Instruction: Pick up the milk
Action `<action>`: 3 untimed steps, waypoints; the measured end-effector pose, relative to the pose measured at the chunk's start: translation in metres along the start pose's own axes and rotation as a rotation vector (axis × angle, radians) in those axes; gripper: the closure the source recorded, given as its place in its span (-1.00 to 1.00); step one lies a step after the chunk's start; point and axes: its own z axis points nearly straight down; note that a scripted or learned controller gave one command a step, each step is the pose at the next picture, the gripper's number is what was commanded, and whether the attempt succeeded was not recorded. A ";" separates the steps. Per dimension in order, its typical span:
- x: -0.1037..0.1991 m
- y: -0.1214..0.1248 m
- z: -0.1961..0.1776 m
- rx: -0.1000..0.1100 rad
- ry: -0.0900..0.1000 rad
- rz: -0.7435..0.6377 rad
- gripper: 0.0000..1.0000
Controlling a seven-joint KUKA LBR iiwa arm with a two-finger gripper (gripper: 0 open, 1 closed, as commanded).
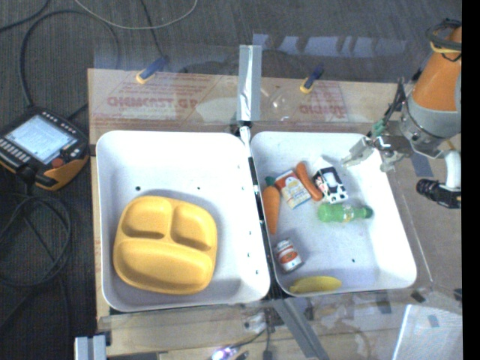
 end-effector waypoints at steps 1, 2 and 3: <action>0.045 0.002 0.091 -0.016 -0.005 0.011 -1.00; 0.045 0.002 0.081 -0.017 -0.005 0.010 1.00; 0.110 -0.007 0.003 0.000 -0.003 0.118 1.00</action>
